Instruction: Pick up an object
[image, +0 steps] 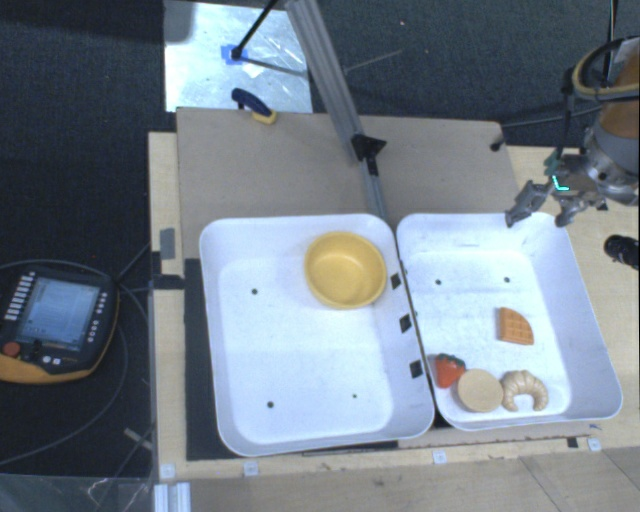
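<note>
Bench (440, 160) seen from above at a slant, bearing two shallow white bins side by side. Left bin (250, 400) holds a yellow bowl (345, 269), upright, near its far right corner and close to the wall it shares with its neighbour. Right bin (470, 265) holds four small items, all in its near half. A waffle-patterned orange wedge (515, 326) lies alone toward the right side. Along the near wall, from left to right: a red tomato-like piece (448, 370) with a dark green top, pressed into the near left corner; a pale round disc (479, 390), probably a biscuit or bun though the view is too coarse to be sure; and a croissant (525, 390), touching or just beside the disc.

The arm enters at upper right, its orange band visible above the wrist. The gripper (546, 205) hangs over the far right corner of the right bin, at about the rim, its two fingers spread apart with nothing between them. It is well apart from all four items in that bin and from the bowl.

A handheld control pendant (55, 320) with a lit screen rests on the dark floor to the left of the bench, with a cable trailing from it.
</note>
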